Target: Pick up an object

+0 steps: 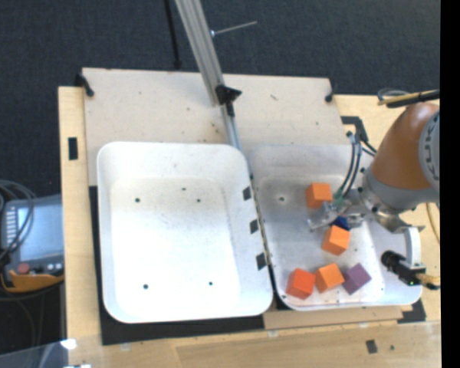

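Note:
The right bin (280,205) holds several small blocks. One orange block (319,195) lies near its middle and a second orange block (336,240) lies below it. Along the front wall sit a red-orange block (300,283), an orange block (330,276) and a purple block (356,278). My gripper (333,216) is low in the right bin, between the two upper orange blocks. A small blue piece (342,223) shows right at the gripper, just above the second orange block. Whether anything is held is hidden by the wrist.
The left bin (176,228) lies beside the right one, across a shared divider. A slanted metal rail (203,48) runs from the top of the view down to the bins' back edge. A screen unit (31,232) stands off the bench at the left.

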`<state>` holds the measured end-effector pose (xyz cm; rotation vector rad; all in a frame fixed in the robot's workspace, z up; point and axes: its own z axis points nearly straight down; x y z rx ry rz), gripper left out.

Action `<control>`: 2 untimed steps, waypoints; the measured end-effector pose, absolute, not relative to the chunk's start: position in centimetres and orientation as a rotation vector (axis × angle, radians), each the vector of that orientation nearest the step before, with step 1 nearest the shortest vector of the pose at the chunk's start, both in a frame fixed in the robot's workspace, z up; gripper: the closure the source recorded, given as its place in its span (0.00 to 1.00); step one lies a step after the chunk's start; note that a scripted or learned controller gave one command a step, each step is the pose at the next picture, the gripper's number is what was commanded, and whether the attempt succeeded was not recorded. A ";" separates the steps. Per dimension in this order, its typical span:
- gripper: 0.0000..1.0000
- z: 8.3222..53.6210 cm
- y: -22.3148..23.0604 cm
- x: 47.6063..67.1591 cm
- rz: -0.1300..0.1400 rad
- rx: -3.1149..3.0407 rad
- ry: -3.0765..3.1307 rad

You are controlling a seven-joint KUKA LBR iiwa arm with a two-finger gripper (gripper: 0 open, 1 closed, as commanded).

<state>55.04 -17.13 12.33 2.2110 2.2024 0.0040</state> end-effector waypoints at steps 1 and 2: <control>1.00 13.7 -17.2 55.2 0.010 2.219 2.192; 1.00 18.8 -18.4 55.3 0.003 2.222 2.213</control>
